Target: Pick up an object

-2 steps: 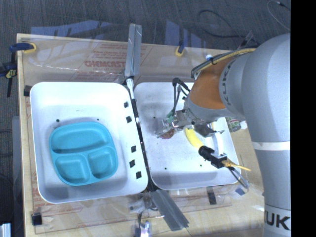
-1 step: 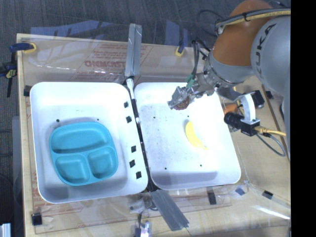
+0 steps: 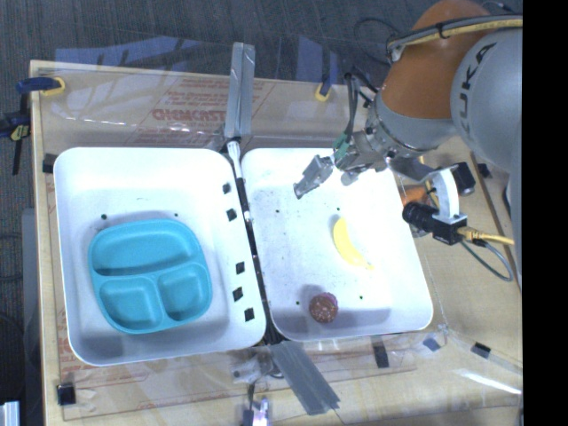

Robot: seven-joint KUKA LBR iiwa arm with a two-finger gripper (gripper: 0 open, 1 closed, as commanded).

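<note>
In the right bin [image 3: 404,300] lie a yellow banana-shaped piece [image 3: 348,242] near the middle and a small brown ball [image 3: 323,306] close to the front wall. My gripper [image 3: 324,183] hangs over the bin's back part, above and to the left of the yellow piece and well apart from it. Its two grey fingers [image 3: 311,177] stand spread, with nothing between them. The orange-banded wrist [image 3: 430,56] rises behind it at the upper right.
The left bin [image 3: 71,185] holds a blue divided tray [image 3: 149,273] with three compartments. A dark ridge with clips [image 3: 241,238] separates the bins. A cable and a black plug [image 3: 435,220] hang off the arm beside the right bin's right wall.
</note>
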